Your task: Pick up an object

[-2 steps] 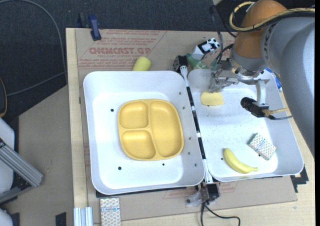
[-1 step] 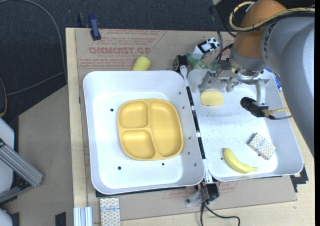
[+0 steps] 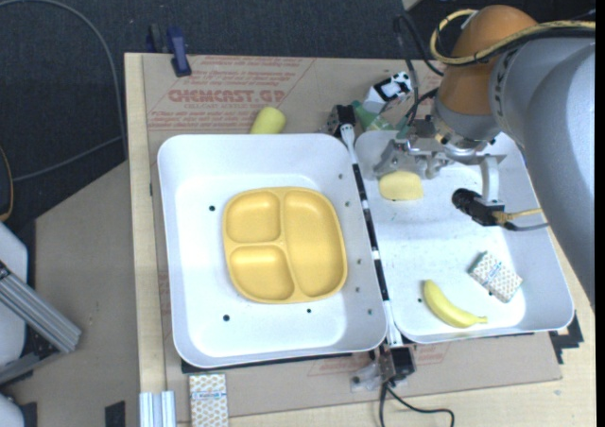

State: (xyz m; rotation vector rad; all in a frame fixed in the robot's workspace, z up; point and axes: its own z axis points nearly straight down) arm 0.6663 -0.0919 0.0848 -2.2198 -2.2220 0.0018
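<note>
Hand (image 3: 408,159) over R bin (image 3: 544,307): 1 banana (image 3: 449,305), 1 packet (image 3: 495,276).

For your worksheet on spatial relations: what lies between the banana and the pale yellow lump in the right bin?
In the camera view, bare white bin floor separates the banana from the pale yellow lump.

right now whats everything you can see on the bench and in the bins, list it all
bins: 2, white, side by side on the bench
divided plate: 1, yellow, three compartments, middle of left bin
pale yellow lump: 1, far end of right bin, just below the gripper
banana: 1, yellow, near end of right bin
patterned packet: 1, white and grey, right bin, right of the banana
yellow object: 1, on the cardboard behind the left bin
blue clamp: 1, far left edge of the cardboard
arm: 1, grey with orange band, reaching in from the right
gripper: 1, metallic, over far end of right bin
</note>
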